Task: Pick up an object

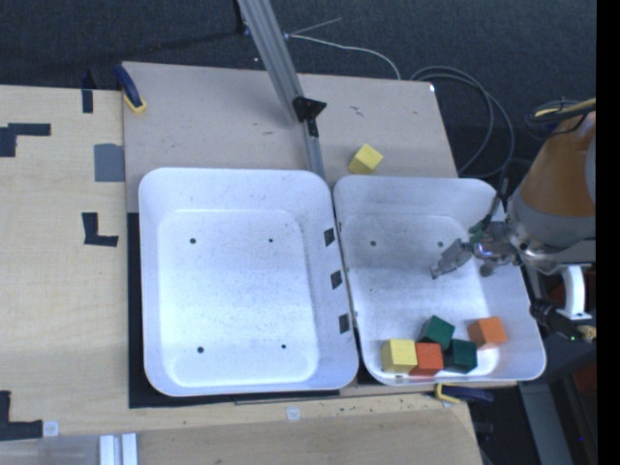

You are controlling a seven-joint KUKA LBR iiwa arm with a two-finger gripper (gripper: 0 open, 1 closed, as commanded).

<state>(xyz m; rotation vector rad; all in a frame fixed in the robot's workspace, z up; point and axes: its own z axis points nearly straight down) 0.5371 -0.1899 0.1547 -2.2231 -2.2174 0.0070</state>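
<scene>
Over the right bin (504,197), the tool (463,257) hangs above bare floor near that bin's right wall, holding nothing; I cannot tell how wide it stands. The blocks lie packed along the bin's near edge: yellow (398,356), red (427,358), two green (437,330) and (461,355), and orange (487,331) just beside them. Orange looks the easiest pick, I judge, since its sides stand freer; the tool should come straight down astride it, clear of the wall. The left bin (155,260) adjoins. A yellow cube (366,158) sits on the desk (213,114) by its far edge, and cables trail past the far right corner.
</scene>
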